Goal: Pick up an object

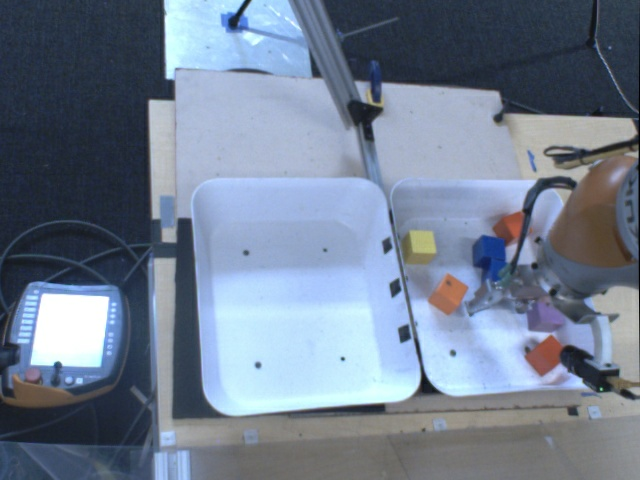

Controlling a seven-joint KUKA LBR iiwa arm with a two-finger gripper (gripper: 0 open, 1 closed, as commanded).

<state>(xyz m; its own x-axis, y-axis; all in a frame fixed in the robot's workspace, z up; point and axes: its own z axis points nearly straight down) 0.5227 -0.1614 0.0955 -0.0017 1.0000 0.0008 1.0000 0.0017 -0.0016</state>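
Holding blocks (pixel 447 294) (several): right bin (pixel 440 373)

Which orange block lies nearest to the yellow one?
The orange block just below the yellow block, near the bin's left wall; the other two lie farther right.

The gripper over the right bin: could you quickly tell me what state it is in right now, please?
Gripper: low in the right bin, beside the orange block and below the blue block; open or shut cannot be told.
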